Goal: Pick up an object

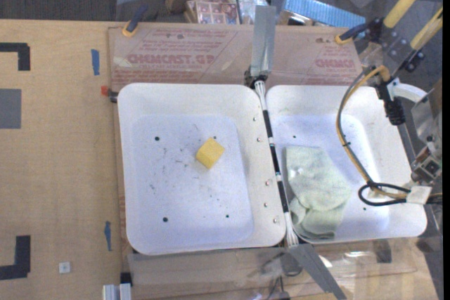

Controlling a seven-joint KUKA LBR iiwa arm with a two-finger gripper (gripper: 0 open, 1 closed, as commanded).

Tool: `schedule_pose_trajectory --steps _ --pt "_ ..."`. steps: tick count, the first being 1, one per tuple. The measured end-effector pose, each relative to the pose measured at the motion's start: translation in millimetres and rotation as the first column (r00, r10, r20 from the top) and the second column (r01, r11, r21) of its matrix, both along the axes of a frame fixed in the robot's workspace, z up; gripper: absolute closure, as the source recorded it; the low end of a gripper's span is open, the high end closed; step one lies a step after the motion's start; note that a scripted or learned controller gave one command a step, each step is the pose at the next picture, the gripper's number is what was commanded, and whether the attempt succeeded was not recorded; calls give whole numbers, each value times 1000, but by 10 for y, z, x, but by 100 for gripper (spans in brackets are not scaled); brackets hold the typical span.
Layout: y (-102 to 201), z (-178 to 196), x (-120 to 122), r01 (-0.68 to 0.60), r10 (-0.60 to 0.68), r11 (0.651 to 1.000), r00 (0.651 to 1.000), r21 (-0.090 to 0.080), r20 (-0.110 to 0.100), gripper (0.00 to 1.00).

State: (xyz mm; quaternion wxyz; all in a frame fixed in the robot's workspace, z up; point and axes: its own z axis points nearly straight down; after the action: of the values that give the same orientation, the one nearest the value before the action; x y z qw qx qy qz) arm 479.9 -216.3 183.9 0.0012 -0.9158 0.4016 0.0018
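a wooden desk (56, 172) carries two shallow white bins side by side. the left bin (140, 109) holds a small yellow block (209, 153) near its middle, lying flat and apart from the walls. the right bin (316, 105) holds a crumpled pale green cloth (318, 187) against its near left corner. at the right edge, arm hardware and a black cable (344, 123) loop over the bin; whether the hand is open or closed, i cannot tell.

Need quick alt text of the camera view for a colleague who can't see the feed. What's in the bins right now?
A small yellow block lies near the middle of the left white bin, and a crumpled pale green cloth lies in the right white bin against its near-left corner. The arm's hardware and cables reach in from the right edge.
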Motion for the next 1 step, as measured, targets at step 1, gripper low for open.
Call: schedule_pose_trajectory --steps 1 --pt "658 -954 131 227 -227 974 974 -3 7 100"
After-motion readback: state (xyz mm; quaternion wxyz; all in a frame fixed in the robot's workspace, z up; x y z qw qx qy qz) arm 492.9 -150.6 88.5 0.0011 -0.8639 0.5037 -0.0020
